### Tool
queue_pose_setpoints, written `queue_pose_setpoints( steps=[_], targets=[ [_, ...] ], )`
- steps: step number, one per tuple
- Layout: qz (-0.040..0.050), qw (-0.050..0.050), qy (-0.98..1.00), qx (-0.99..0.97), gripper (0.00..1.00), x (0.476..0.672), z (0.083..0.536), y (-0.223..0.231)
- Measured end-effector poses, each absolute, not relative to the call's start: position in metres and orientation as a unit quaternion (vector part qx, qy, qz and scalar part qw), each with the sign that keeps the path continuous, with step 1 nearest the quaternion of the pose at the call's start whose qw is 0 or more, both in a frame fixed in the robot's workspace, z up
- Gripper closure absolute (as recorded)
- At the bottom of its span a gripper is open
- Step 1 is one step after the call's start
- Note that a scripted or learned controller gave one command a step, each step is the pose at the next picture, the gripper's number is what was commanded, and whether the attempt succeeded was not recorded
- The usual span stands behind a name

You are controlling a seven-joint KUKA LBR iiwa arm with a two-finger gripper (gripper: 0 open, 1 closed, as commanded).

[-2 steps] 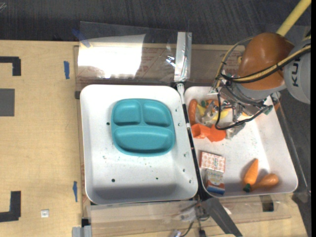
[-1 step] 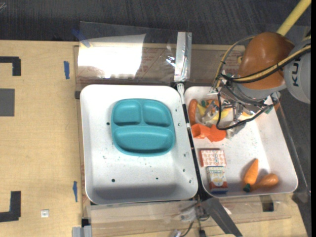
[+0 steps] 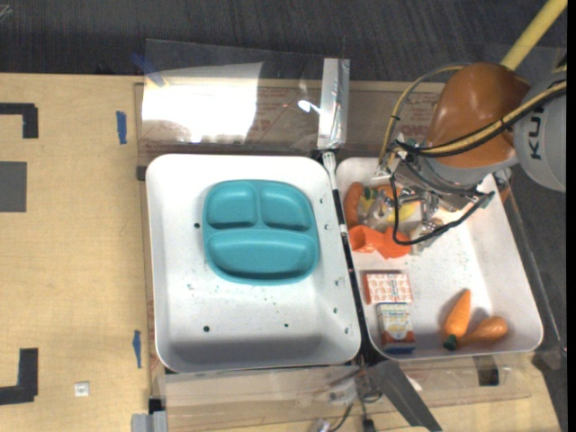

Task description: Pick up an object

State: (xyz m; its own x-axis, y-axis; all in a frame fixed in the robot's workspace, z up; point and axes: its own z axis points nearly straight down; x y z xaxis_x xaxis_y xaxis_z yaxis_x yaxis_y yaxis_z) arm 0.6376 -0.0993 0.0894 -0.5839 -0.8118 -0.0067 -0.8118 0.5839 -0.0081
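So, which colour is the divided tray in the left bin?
Teal; the divided tray is plain in the camera view.

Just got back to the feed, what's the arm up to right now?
The arm is reaching into the right bin from the right, its end effector down at the bin's far left corner among some orange items. Whether it has anything is hidden by cables. Nearer the front lie two small cartons, a carrot and a brownish piece. The left bin holds a teal divided tray.
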Motion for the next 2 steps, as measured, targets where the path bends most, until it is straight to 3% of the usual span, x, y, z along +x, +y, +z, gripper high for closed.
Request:
queue_pose_setpoints(
  steps=[1, 2],
  targets=[
    [-0.0039, 0.011, 0.891, -0.455, 1.00, 0.641, 0.104, -0.098],
    [-0.0044, 0.010, 0.886, -0.463, 1.00, 0.671, 0.207, -0.064]
  ],
)
